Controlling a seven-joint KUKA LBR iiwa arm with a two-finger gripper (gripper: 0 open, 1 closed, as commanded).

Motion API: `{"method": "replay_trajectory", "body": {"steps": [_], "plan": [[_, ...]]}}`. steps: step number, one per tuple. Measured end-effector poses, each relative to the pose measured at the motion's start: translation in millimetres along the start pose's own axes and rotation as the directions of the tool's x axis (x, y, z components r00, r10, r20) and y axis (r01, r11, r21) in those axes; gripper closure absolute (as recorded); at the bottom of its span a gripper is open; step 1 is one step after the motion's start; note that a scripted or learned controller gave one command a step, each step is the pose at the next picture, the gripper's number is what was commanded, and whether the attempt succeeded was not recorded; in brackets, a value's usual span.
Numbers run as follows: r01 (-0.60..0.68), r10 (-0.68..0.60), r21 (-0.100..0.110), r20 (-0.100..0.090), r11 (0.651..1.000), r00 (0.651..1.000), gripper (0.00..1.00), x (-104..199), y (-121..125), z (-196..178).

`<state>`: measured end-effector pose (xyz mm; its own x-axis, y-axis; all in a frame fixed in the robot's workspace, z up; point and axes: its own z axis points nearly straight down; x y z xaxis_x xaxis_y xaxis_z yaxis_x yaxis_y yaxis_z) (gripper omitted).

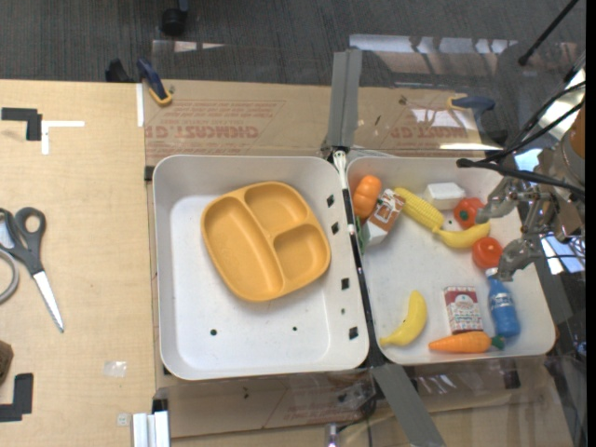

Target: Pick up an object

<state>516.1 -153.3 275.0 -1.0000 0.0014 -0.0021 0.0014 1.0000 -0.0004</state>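
Because the right bin is crowded at its far-right side, where the end effector hangs at the rim, the likeliest fault is a grasp that nudges one piece into another or closes on two at once; how far the end effector is open cannot be told, and nothing is seen between its tips. Candidate objects, all in the right bin: red tomato, round and smooth, just beside the end effector; blue bottle, slick and cylindrical, apt to roll; small printed carton, flat-faced; carrot, tapered, against the near wall; two curved bananas; knobbly corn cob; white block. Left bin: one yellow divided plate, glossy plastic. Counter: pale wood, with scissors.
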Motion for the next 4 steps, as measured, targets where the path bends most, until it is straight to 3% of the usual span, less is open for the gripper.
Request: {"method": "replay_trajectory", "body": {"steps": [1,2,3,4], "plan": [[-0.203,0.203,0.0,0.001,0.979,0.979,0.0,-47.1,-6.3,109.8],[-0.275,0.275,0.0,0.002,0.961,0.961,0.0,-46.2,-51.5,182.1],[-0.272,0.272,0.0,0.0,0.962,0.962,0.0,26.1,-41.6,182.3],[-0.372,0.372,0.0,0.001,0.928,0.928,0.0,0.8,-15.8,182.8]]}}
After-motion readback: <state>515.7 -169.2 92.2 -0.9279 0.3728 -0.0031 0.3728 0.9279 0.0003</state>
